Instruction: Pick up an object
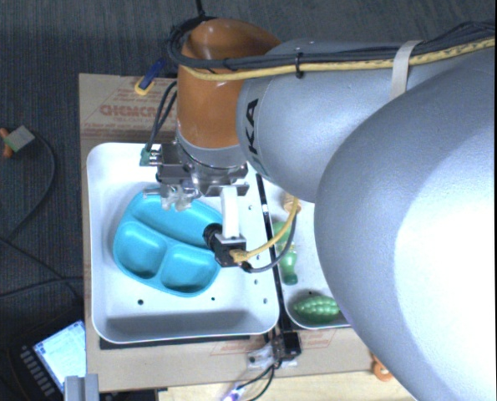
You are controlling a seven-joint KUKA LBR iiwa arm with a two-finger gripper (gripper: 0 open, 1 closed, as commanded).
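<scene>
Two shallow white bins sit side by side on a sheet of cardboard [114,111] with red print, and from my remote seat the arm [382,165] covers most of the right bin [302,322]. Its orange band [215,82] hangs over the far edge of the left bin [106,307], with black and yellow cables running along the grey housing. The gripper [196,200] points down into the left bin, directly over the far right part of a blue divided tray [164,253]. Whether the gripper is parted or closed I cannot tell, since its metal parts and a white bar with a black tip overlap the tray from above, and I see nothing that is clearly clamped. The tray lies flat on the bin floor, roughly in the middle, its compartments facing up. In the right bin, near the dividing wall, a green ridged object [315,309] lies at the near end, and a second green item [290,264] sits just beyond it, partly hidden by a yellow cable. Left of the bench, on the dark carpet, a small grey and orange block [16,139] rests on a cable, and a device with a lit screen [60,349] lies at the near left corner.
</scene>
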